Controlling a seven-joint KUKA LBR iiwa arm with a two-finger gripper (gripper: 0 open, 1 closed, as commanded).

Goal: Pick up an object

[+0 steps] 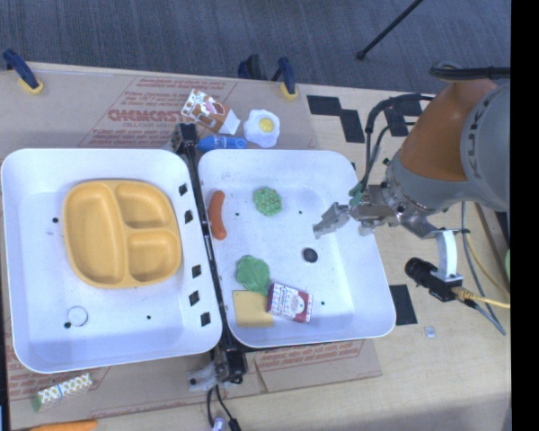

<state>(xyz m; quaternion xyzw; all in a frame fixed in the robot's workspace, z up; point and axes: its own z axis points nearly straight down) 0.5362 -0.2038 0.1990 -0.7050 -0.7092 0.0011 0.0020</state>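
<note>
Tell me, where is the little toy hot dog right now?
The hot dog lies in the right bin, along its left wall beside the divider, left of the green broccoli and well away from the claw.

Arm [449, 151] reaching leftward, end effector [331, 221] lowered

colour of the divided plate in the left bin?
Yellow-orange, plain, no pattern: the three-compartment plastic plate shows best in the camera view from above.
</note>
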